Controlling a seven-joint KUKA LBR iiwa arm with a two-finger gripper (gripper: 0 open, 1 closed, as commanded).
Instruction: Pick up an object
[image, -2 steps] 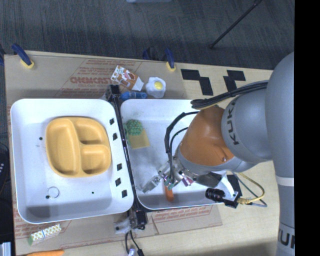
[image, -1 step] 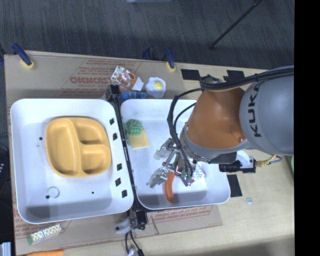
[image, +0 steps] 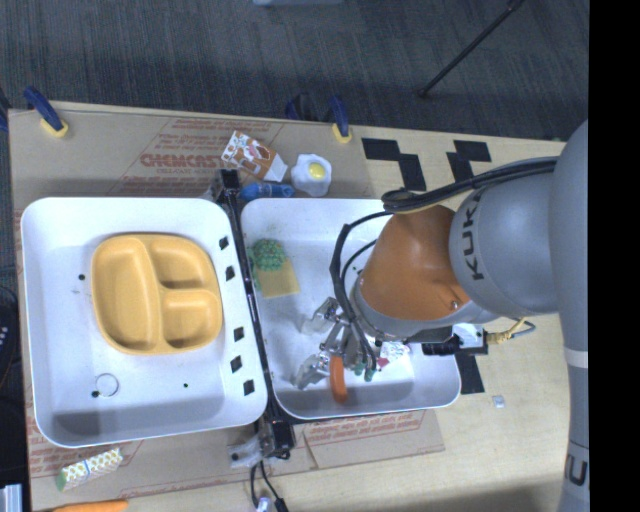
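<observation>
Arm: reaching in from the right, its orange band hanging over the right bin (image: 285, 215).
Tool (image: 335, 355): sitting low in the right bin's near half, metal fingers pointing toward the near-left corner; whether they are apart or together, I cannot tell, since wrist and cables are crowding the view.
Task's thing, likely candidate: an orange carrot-like piece (image: 340, 381) is lying on the bin floor near the front wall, just beside the tool tips; nothing is showing it clamped between them.
Other bin contents: a green scrubby item on a yellow sponge (image: 272, 268) is lying toward the far-left of the same bin, well apart from the tool.
Left bin (image: 60, 400): is holding a yellow divided tray (image: 155, 292).
Table (image: 150, 140): small packets and a yellow-centred item are resting beyond the bins.
Risk 1: fingers closing beside the orange piece rather than around it, judging by how offset it looks.
Risk 2: the piece sliding against the front wall and being pinned there, so the tool scrapes the bin.
Risk 3: a shallow grip letting it drop on lifting.
</observation>
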